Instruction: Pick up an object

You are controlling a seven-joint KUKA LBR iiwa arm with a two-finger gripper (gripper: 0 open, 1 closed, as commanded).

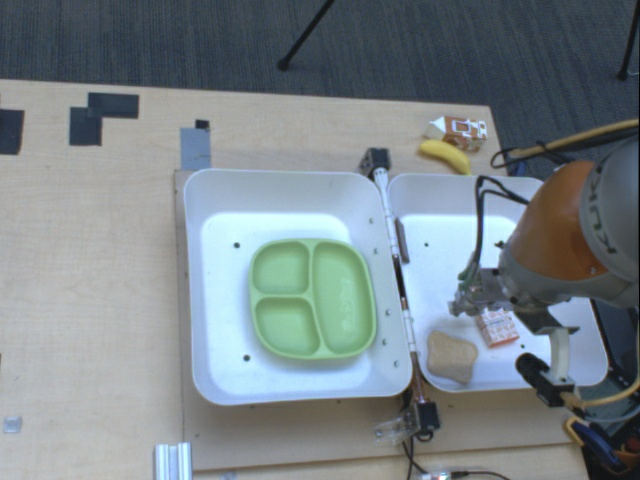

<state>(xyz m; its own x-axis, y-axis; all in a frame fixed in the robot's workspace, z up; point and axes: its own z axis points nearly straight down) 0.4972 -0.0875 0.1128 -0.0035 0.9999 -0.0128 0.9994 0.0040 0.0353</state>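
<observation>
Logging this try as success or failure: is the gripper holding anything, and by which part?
Cannot be told: the gripper sits low beside the small red-and-white packet, with nothing visibly held.

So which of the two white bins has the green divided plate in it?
The left bin: the green three-compartment plate lies in its middle. The right bin holds a tan lump and a small red-and-white packet, under the arm.

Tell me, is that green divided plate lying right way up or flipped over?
Right way up. The green divided plate lies flat in the left bin, its three hollow compartments facing up with raised ridges between them.
</observation>
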